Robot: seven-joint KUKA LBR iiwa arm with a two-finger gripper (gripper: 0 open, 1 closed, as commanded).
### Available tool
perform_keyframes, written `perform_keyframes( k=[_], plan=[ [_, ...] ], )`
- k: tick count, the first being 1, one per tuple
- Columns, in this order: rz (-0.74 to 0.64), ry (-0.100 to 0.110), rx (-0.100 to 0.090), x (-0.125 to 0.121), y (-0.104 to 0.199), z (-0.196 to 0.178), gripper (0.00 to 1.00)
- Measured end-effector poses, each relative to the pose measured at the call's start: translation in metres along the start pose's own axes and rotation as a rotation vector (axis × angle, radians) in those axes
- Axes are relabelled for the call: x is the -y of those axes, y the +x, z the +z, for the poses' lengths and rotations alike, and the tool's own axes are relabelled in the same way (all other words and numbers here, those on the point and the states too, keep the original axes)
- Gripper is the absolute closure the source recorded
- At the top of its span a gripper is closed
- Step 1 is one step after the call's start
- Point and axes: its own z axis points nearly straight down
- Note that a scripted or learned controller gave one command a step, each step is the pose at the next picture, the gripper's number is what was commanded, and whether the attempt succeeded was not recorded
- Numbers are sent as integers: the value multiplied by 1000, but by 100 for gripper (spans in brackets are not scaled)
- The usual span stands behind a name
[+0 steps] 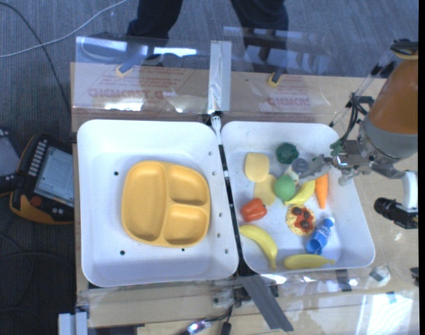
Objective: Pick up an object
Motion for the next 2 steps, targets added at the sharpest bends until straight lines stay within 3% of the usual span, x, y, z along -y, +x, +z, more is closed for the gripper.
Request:
perform_keyframes(
  k=[1, 2],
  plan=[
    [-163, 0, 4, -1, -12, -6, 0],
    [-355, -2, 2, -49, 39, 20, 0]
  ],
)
